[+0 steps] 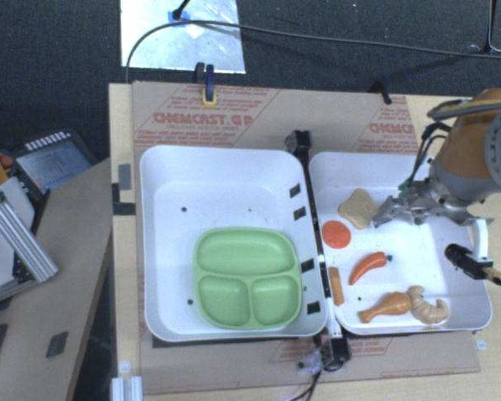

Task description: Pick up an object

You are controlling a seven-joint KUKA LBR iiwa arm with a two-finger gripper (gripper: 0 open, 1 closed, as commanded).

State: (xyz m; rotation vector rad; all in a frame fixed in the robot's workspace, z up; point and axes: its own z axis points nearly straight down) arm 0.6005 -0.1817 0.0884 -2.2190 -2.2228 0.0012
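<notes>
Bins stood side by side on the desk (234, 107), which was covered with printed brown cardboard. The left bin (175, 182) held a green divided tray (248, 276) toward its near side. The right bin (476, 307) held six food items: a tan bread-like piece (358, 209) at the far left, a round red-orange slice (336, 235) just nearer than it, a red chili pepper (368, 266) at the middle, a narrow orange stick (336, 286) along the left wall, a drumstick (387, 306) at the near side, and a pale curled piece (429, 307) touching the drumstick's right end. The arm (476, 153) reached in from the right over the far right part of the right bin. The tool (405, 210) sat low above the bin floor, just right of the bread-like piece and far of the chili pepper; nothing was seen between its fingers, and whether they were apart or together could not be told. A blue-handled clamp (207, 83) gripped the far edge of the cardboard. A reflective sheet (184, 23) lay beyond the desk.
</notes>
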